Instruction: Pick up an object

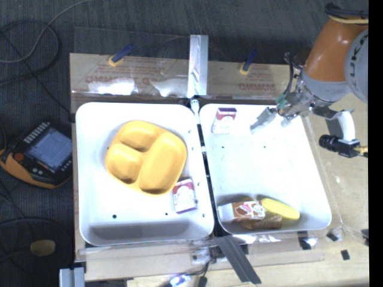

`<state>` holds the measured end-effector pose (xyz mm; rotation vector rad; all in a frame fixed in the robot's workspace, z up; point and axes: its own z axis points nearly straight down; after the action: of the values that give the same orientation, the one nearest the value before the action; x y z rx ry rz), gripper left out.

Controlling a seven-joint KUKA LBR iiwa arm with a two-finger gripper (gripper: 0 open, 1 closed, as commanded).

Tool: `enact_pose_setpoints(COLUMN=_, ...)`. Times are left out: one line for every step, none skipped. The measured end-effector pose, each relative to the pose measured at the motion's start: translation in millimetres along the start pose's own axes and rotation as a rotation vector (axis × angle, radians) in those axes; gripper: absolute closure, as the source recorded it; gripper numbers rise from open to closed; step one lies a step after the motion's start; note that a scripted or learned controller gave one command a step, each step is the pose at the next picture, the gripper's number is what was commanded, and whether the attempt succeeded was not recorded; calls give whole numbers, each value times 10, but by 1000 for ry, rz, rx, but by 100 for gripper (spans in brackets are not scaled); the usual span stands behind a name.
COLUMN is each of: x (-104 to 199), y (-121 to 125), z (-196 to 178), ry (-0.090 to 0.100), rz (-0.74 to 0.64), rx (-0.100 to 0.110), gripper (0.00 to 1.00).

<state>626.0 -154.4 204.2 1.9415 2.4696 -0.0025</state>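
Light falls evenly and brightly from above, and the two white bins (263, 160) are close to overexposed, their walls washing out. Soft shadows pool under the yellow tray (145, 156) and along the near bin walls. The dark floor (36, 52) looks grainy, and fine detail is soft throughout.

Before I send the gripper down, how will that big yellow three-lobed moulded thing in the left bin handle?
The big yellow lobed object looks smooth and rounded, so the fingers may slip off. It seems too wide to span, so gripping one lobe's edge is likelier. It lies broad and flat, so a push would probably slide it.
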Motion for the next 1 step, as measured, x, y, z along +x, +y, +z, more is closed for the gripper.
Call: enact_pose_setpoints(x=-295, y=368, z=432, ry=-2, rz=-278, rx=-2, gripper=0)
